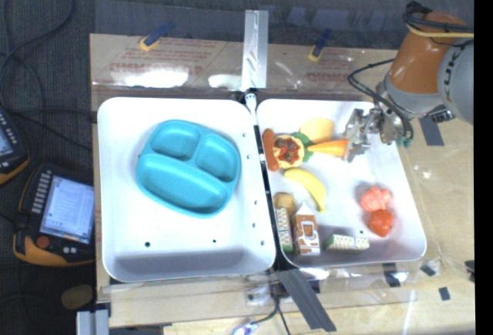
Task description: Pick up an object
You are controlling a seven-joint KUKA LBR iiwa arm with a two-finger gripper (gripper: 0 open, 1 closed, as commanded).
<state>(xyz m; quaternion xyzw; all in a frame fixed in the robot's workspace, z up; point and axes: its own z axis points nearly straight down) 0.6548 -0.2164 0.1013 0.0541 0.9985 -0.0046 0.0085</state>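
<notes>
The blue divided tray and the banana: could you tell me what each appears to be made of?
The blue divided tray looks like moulded plastic, smooth and slightly glossy, with soft highlights on its rounded compartment edges. The banana seems a plastic toy: even yellow, a faint sheen, no blemishes. Real fruit cannot be ruled out.

The arm (pixel 443 72) is cut off by the right edge.

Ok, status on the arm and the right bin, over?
Gripper low in right bin, at the carrot's tip. Nothing seen held. Lemon and banana crowd close beside the carrot. Blue tray alone in left bin.
</notes>
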